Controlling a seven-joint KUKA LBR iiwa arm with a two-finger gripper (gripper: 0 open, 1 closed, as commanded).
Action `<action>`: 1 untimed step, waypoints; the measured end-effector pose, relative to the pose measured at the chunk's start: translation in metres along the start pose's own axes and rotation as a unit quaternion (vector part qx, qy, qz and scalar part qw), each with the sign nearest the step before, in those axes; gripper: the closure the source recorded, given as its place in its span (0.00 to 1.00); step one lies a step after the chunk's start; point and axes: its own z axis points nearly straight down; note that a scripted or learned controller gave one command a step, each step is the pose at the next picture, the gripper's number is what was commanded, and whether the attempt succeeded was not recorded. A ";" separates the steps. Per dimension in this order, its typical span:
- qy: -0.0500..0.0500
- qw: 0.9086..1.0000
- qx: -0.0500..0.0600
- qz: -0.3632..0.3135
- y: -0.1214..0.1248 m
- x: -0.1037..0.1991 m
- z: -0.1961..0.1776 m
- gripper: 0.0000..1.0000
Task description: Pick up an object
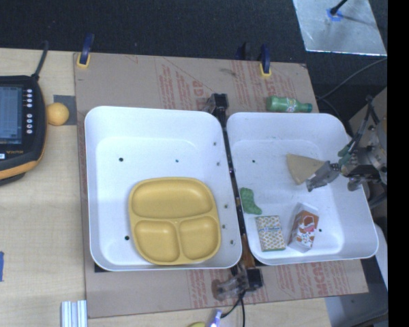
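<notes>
Nothing is picked up yet: the claw (322,177) hangs at the right bin's (273,133) far edge, whether wide or narrow I cannot tell, just beside the tan card piece (301,166), other items lying untouched below.

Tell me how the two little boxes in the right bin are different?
The tan checked box lies flat and looks square, while the red and white carton beside it is tilted and has a peaked top. The tan box sits nearer the green toy. Both are small and lie near the right bin's front edge.
</notes>
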 end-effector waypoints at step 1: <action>0.000 1.000 0.000 -0.001 -0.009 0.007 0.155 0.00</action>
